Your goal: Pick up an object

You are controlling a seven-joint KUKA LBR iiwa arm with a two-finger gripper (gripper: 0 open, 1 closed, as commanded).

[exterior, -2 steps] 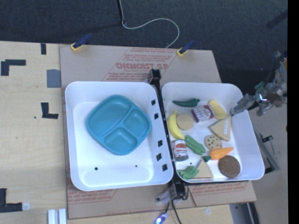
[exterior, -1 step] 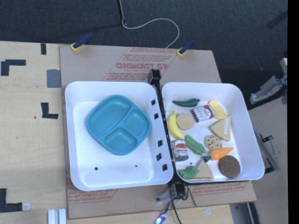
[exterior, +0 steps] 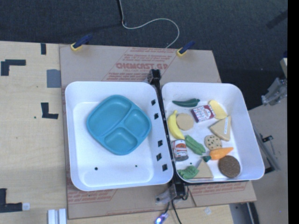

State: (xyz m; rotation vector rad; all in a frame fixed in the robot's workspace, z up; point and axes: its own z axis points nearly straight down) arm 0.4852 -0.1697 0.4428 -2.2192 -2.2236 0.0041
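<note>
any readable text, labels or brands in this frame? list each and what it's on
Red print on the brown cardboard sheet under the white bins: reads roughly "CHEMCAST GP", upside down and blurred, so uncertain; the smaller lines below it are unreadable.
Small red-and-white packet: label too small to read.
Small can with red label: print too blurred to read.

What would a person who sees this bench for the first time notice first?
The eye goes first to the blue plate with three compartments, lying alone in the left bin. Next comes the crowd of toy food in the right bin: a banana by the divider, a green pepper at the far side, and a carrot beside a brown round patty at the near corner.
</note>
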